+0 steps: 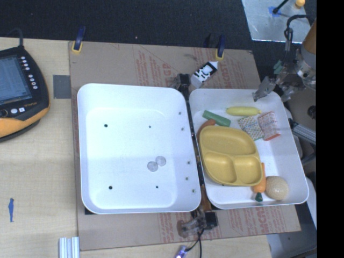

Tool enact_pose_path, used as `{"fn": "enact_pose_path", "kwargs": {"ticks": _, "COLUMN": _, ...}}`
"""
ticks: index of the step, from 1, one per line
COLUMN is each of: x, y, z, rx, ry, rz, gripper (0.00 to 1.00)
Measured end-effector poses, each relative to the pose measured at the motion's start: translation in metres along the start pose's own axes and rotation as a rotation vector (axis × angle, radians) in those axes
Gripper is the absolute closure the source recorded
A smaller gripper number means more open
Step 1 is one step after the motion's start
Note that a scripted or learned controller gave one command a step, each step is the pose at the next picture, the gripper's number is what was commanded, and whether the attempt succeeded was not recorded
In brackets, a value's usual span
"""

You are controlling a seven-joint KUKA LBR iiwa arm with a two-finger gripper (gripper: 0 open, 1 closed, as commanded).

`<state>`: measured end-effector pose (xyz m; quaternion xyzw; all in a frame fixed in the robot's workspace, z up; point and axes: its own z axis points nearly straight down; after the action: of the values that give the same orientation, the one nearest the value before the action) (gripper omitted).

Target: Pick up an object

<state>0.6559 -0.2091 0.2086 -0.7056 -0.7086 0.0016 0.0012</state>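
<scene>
gripper at right bin's far corner | grip state: can't tell | banana just beside, lying nearer the tray

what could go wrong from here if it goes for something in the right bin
The right bin is crowded. The yellow divided tray overlaps the green piece and an orange piece, so a grasp there could snag or drag the tray. The banana lies close to the far wall, leaving the gripper little room. The beige ball might roll away when touched.
</scene>
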Motion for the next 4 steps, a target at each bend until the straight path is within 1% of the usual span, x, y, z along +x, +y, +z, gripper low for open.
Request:
{"fn": "enact_pose_path", "kwargs": {"ticks": 1, "x": -0.003, "y": -0.052, "z": 0.045, "rx": 0.001, "ry": -0.001, "rz": -0.001, "gripper": 0.00}}
{"fn": "enact_pose_path", "kwargs": {"ticks": 2, "x": -0.003, "y": -0.003, "z": 0.046, "rx": -0.002, "ry": 0.002, "rz": 0.001, "gripper": 0.00}}
{"fn": "enact_pose_path", "kwargs": {"ticks": 3, "x": 0.010, "y": 0.001, "z": 0.008, "rx": -0.003, "ry": 0.001, "rz": 0.000, "gripper": 0.00}}
{"fn": "enact_pose_path", "kwargs": {"ticks": 4, "x": -0.003, "y": -0.061, "z": 0.050, "rx": 0.001, "ry": -0.001, "rz": -0.001, "gripper": 0.00}}
